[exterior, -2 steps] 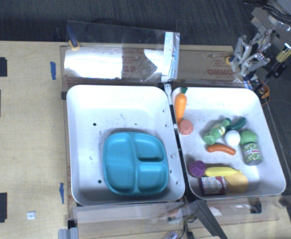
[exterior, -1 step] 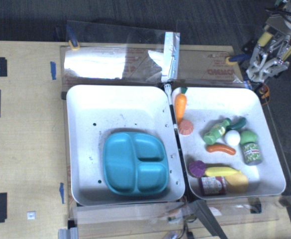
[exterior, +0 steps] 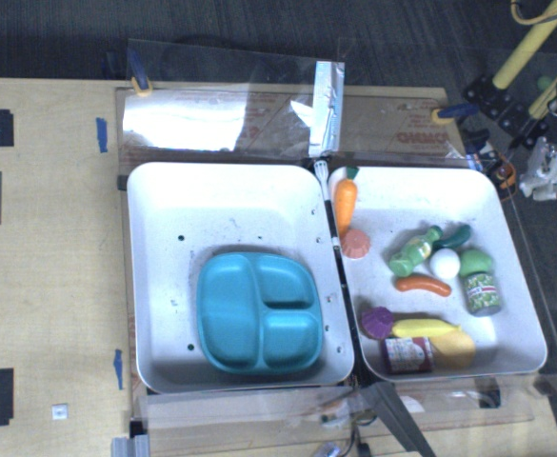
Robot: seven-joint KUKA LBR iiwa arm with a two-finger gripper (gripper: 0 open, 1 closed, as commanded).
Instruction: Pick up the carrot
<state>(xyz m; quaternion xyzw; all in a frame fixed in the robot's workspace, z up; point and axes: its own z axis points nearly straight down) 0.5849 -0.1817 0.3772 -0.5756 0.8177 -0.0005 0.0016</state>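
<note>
At the far right edge of the view, beyond the upper right corner of the right bin, a pale grey-white piece of hardware is probably the end effector (exterior: 547, 172). It sits amid dark brackets and a yellow cable, and it is too cluttered and cut off there to tell whether it is apart or together. It hangs outside the bins, well apart from everything in them.

The right bin (exterior: 468, 181) is the nearest to it. Along that bin's right side stands a green labelled bottle (exterior: 481, 290), with a white egg (exterior: 445, 265) just beside it on the left. A second, lighter green bottle (exterior: 415, 249) lies tilted next to the egg, and an orange-red sausage shape (exterior: 422, 286) lies just below them. At the bin's front edge are a purple vegetable (exterior: 377, 324), a yellow banana (exterior: 428, 328) and a jar with a red label (exterior: 407, 354), crowded together.

The carrot (exterior: 346, 202) lies in the upper left corner of the right bin, against the wall shared with the other bin, green top pointing away from the camera. A round pink-red piece (exterior: 355, 244) lies just below its tip.

The left bin (exterior: 164, 217) holds a blue divided plate (exterior: 259, 310) towards its front. Both bins rest on the light wooden tabletop (exterior: 40, 255).
</note>
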